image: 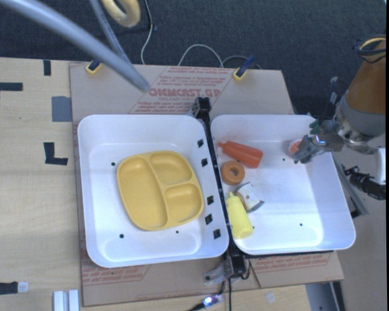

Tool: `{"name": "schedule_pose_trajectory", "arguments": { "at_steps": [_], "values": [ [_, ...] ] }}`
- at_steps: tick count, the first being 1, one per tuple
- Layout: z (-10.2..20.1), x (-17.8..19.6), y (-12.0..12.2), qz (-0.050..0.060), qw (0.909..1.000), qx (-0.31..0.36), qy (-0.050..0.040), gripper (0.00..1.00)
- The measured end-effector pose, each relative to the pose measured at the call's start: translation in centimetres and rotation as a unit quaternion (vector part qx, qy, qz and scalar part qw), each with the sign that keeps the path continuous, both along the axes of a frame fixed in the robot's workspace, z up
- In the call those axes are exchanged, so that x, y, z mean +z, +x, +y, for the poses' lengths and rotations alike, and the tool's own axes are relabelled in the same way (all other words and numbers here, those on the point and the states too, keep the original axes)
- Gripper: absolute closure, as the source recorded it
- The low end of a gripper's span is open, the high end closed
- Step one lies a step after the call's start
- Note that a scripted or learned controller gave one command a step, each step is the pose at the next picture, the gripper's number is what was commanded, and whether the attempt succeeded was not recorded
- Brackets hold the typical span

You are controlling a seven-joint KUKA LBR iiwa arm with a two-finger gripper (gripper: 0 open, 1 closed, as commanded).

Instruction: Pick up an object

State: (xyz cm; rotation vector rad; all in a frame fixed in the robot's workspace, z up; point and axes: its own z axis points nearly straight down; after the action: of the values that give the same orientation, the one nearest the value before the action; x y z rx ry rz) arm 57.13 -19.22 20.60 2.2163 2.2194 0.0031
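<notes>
Yellow bottle (238,216) at divider edge, hand (303,149) near right rim, grip state unclear

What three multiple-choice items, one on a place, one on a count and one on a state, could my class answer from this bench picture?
1. Where does the yellow plastic divided plate lie?
A. In the left white bin
B. In the right white bin
C. On the cardboard sheet

2. How many compartments does the plate have?
A. Two
B. Three
C. Five

3. How does the orange plastic carrot lie?
A. Standing upright
B. Flat on the bin floor
C. Stacked on the plate

Key: 1 A, the plate sits on the left bin's floor. 2 B, raised ridges split it into three wells. 3 B, the carrot rests lengthwise in the right bin, above the brown ring-shaped doughnut and away from the gripper.
</notes>
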Motion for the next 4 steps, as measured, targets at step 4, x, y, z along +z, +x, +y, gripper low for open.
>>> {"name": "schedule_pose_trajectory", "arguments": {
  "at_steps": [4],
  "values": [
    [15.6, 3.4, -3.7, 0.004, 1.0000, 0.002, 0.0015, 1.00]
  ]
}}
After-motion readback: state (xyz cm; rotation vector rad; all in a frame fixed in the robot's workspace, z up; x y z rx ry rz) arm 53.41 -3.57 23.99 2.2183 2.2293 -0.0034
